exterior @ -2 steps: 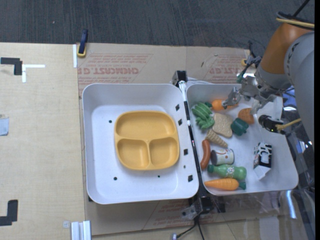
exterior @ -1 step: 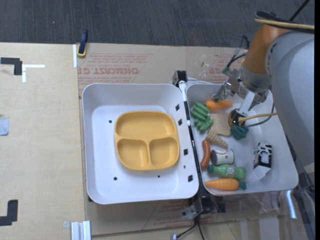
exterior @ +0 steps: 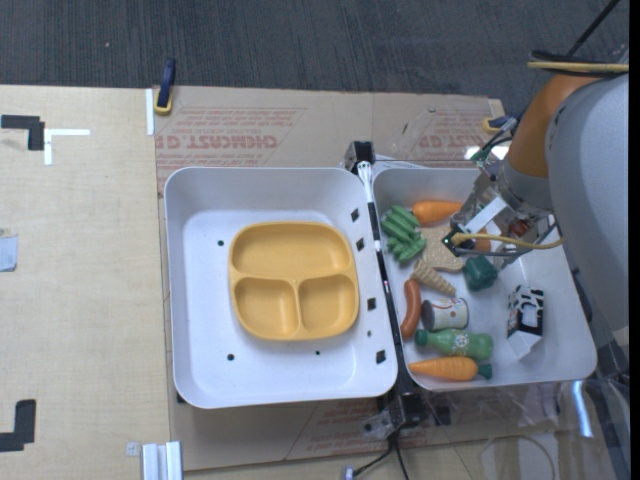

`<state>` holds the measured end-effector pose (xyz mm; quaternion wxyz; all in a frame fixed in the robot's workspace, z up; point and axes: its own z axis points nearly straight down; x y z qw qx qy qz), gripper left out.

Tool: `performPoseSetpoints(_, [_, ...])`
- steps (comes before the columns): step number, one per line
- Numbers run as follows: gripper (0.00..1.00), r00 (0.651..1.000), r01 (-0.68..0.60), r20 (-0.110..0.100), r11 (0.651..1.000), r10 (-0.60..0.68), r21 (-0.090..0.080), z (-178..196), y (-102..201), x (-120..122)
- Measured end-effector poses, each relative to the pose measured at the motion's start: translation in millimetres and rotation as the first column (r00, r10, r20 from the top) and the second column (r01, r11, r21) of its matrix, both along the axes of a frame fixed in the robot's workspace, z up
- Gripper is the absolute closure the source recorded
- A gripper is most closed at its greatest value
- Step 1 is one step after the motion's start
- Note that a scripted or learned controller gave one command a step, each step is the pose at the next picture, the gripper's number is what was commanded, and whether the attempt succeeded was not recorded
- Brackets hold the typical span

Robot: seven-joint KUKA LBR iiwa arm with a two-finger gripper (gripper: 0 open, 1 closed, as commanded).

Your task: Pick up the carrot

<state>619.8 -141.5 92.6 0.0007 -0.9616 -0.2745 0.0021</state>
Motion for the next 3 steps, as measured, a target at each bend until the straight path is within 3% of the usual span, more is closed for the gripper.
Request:
performPoseSetpoints(1, [0.00, 0.959, 0.282, -0.013, 0.959, -0.282, -0.005, -2.0, 33.3, 21.0])
performPoseSetpoints(2, [0.00, 0.937, 0.351, -0.003, 0.937, -0.351, -0.001, -1.3, -5.0, -10.1])
performPoseSetpoints(3, [0.00, 0.938, 0.346, -0.014, 0.938, -0.346, -0.005, -1.8, 35.5, 28.7])
